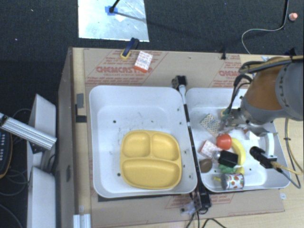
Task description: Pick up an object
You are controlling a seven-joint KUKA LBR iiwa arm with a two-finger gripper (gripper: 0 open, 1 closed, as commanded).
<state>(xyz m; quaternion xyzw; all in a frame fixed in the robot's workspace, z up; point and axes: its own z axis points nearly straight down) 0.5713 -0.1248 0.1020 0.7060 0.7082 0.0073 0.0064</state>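
A cardboard-topped bench (156, 65) on dark carpet carries two shallow white bins. In the right bin (209, 96), at lower right of the frame, a cluster is seen: a red round tomato-like object (224, 141), touched by a yellow banana (239, 152), a black block (228, 158), a printed can (232, 181), a brown ball (205, 165). The gripper (230, 122) is lowered just above the red object; its state cannot be told, hidden beneath the grey wrist. A yellow compartmented tray (151, 158) lies in the left bin (109, 127).

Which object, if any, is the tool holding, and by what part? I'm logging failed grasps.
It cannot be told: the tool is low in the right bin near the patterned packet, with nothing visibly between its tips.
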